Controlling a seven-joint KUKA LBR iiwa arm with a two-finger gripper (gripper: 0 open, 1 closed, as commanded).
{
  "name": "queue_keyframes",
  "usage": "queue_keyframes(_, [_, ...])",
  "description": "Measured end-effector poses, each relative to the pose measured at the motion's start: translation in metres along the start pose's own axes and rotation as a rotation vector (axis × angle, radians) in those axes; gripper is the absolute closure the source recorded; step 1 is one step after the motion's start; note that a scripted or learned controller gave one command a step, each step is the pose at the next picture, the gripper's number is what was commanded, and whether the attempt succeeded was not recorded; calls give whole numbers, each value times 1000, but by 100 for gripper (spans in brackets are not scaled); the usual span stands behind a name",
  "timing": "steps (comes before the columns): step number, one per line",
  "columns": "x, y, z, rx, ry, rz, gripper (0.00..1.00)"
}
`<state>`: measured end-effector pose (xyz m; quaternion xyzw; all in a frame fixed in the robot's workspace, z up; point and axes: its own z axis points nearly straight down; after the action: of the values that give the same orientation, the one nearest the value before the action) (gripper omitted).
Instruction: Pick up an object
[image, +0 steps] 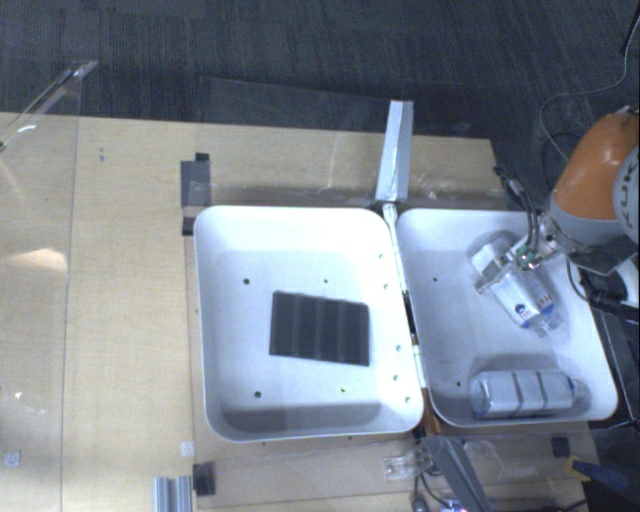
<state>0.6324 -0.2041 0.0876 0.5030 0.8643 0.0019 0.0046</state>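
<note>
Wood bench (100, 300), dark carpet (250, 40) behind; two white bins (230, 300).

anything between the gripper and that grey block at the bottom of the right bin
Nothing visible blocks it. The gripper sits in the upper part of the right bin; the grey block lies nearer the front wall, with bare white floor between them.

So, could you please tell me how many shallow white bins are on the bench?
2. The left shallow white bin holds a dark ribbed rectangular pad; the right shallow white bin holds a grey ridged block.
</note>
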Motion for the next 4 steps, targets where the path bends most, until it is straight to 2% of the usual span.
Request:
queue_keyframes(1, [-20, 26, -3, 28, 25, -140, 0])
queue_keyframes(2, [-20, 32, -92, -1, -2, -135, 0])
queue_keyframes(3, [-13, 23, -20, 2, 5, -212, 0])
queue_keyframes(4, [13, -25, -142, 1, 0, -167, 0])
